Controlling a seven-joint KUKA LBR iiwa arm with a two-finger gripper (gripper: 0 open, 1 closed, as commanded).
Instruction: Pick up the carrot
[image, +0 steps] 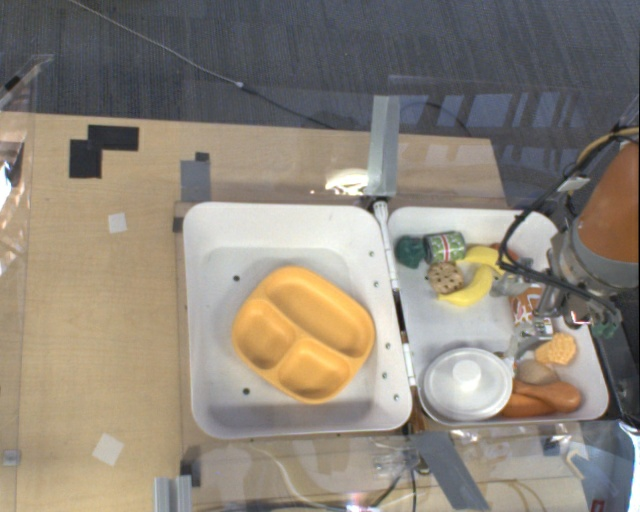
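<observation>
A long orange carrot (543, 399) lies along the front edge of the right bin (420, 300), near its front right corner. The gripper (533, 332) hangs low over the right side of that bin, a short way behind the carrot and apart from it. Between them lie a round orange cracker (557, 349) and a small brown lump (535, 372). The grey arm with its orange band (612, 215) reaches in from the right and hides part of the bin's right wall. I see nothing held in the gripper.
A white bowl (465, 383) sits left of the carrot, touching its tip. A banana (474, 282), a cookie (444, 276), a green can (441, 246) and an orange-red packet (526, 300) lie further back. The left bin (210, 330) holds a yellow divided plate (303, 332).
</observation>
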